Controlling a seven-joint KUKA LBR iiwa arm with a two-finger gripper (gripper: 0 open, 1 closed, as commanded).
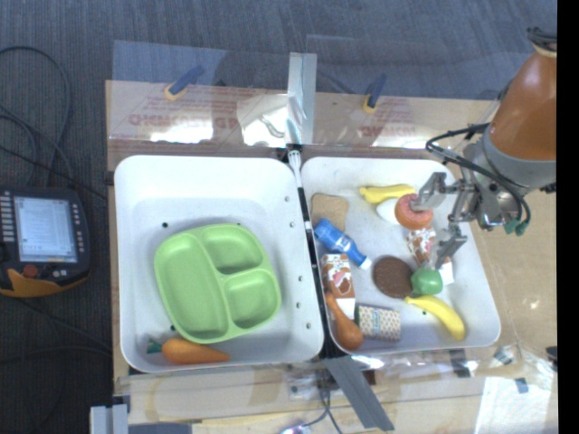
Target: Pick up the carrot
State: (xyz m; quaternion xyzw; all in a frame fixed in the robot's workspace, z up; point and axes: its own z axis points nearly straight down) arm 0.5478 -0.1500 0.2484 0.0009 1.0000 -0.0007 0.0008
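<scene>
Orange plastic carrot [190, 352] lies at the left bin's [136, 183] front edge, beside a green divided plate [217, 281]. The claw [441, 213], spread, hovers over the right bin; it should cross left and descend low.

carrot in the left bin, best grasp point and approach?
Grip the carrot at mid-body, coming straight down, with the fingers closing across its short axis. It lies flat and lengthwise along the near wall of the left bin, leafy end toward the corner, just below the green divided plate. The wall and plate crowd both sides, so clearance for the fingers looks tight.
</scene>
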